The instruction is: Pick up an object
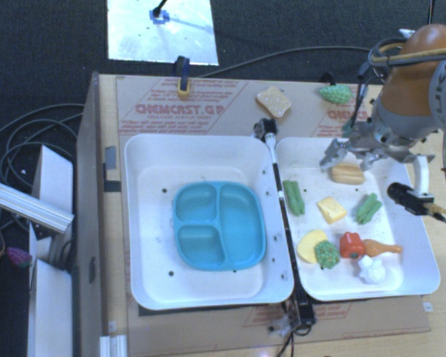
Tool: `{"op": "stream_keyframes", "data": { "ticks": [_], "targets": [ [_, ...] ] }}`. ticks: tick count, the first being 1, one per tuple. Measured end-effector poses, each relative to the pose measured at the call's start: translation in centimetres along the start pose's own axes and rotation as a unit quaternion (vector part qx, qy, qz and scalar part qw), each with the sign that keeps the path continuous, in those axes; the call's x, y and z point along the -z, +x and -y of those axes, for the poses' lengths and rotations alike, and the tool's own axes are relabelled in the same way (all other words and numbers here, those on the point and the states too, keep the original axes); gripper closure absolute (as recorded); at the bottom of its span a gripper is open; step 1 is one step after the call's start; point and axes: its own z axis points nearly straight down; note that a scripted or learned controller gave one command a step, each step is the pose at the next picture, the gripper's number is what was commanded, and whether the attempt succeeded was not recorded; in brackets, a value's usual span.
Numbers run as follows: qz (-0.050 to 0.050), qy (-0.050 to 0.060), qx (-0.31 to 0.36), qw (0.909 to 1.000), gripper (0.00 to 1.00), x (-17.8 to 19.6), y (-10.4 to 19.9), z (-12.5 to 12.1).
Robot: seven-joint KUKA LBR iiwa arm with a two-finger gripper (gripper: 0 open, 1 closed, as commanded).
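Note:
My gripper [351, 157] hangs over the back of the right bin [424, 274], its fingers spread open just above a tan bread-like piece [347, 174]. Nothing sits between the fingers. Further forward in that bin lie a green bean pod [293, 197], a yellow cheese wedge [331, 209], a second green pod [369, 208], a yellow slice [310, 245], a broccoli floret [327, 254], a red pepper [351, 245], an orange carrot [383, 248] and a white cauliflower piece [371, 270].
The left bin [152, 169] holds a blue divided plate [218, 224]. On the cardboard behind the bins lie a tan cracker [273, 101] and a green bumpy piece [335, 93]. A black cable fitting [406, 196] sits over the right bin's right side.

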Motion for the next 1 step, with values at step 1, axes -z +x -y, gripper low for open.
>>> {"op": "stream_keyframes", "data": {
  "ticks": [1],
  "targets": [
    [0.0, 0.001, -0.001, 1.0, 0.0, -11.31, -2.84, 4.58]
  ]
}}
